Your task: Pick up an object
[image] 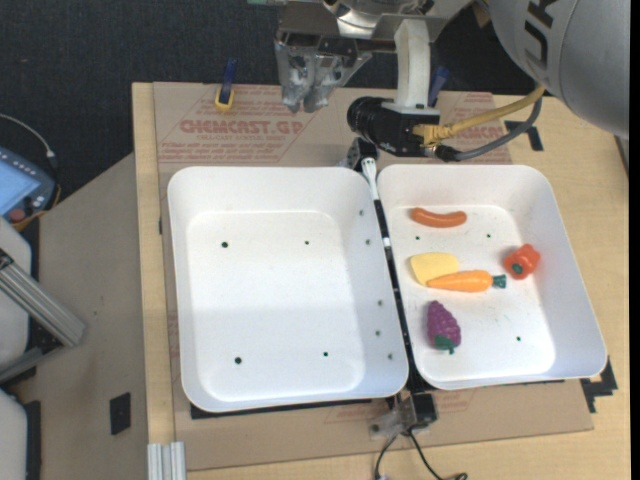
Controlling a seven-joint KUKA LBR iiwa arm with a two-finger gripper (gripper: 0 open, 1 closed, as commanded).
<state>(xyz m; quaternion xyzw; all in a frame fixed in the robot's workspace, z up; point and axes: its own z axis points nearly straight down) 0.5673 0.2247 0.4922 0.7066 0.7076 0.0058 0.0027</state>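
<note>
A brown cardboard-covered bench top (pixel 330 118) bears two shallow white plastic bins side by side. The left white bin (pixel 190 268) has a bare floor marked by a few dark dots. The right white bin (pixel 570 298) holds all the toy food. The grey KUKA arm (pixel 570 28) reaches in from the upper right, and its two-finger metal gripper (pixel 310 93) hangs above the cardboard just beyond the far rim of the left bin, well apart from every item. Its fingertips appear close together with nothing between them, though the view there is blurred.

In the right bin, an orange plastic carrot with a green stalk end (pixel 462 281) lies across the middle, touching the near edge of a pale yellow wedge-shaped piece (pixel 432 265). An orange-red sausage (pixel 438 217) lies near the far wall. A purple bunch of grapes (pixel 443 325) sits toward the near side. A small red-orange pepper-like piece (pixel 521 260) rests just right of the carrot.
</note>
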